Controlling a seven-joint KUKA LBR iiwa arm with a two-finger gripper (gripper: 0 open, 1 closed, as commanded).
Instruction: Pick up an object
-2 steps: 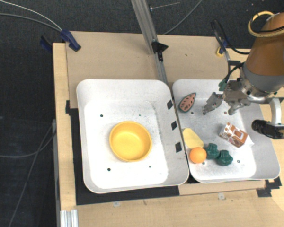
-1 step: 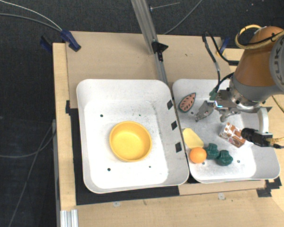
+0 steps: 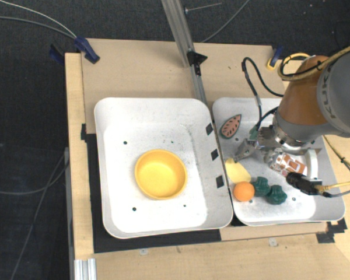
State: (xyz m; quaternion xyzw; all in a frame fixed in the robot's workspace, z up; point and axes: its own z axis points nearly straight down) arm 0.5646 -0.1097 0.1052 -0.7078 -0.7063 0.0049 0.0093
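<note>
My gripper [image 3: 263,149] hangs low over the middle of the right bin [image 3: 280,212], below the arm's orange band [image 3: 300,101]. Close beside it on the left lies a pale yellow object [image 3: 237,171]. An orange ball [image 3: 243,191] sits in front of that, with a dark green toy [image 3: 268,191] to its right. A pink leaf-shaped piece [image 3: 230,125] lies at the bin's back left corner. A red and white striped item [image 3: 289,165] shows just under the wrist on the right. I see nothing held.
The left bin [image 3: 116,156] holds a yellow bowl [image 3: 160,173] near its middle. A metal pole [image 3: 181,34] slants down to the gap between the bins. Black cables [image 3: 254,86] loop behind the right bin, and a black connector [image 3: 303,184] juts out beside the wrist.
</note>
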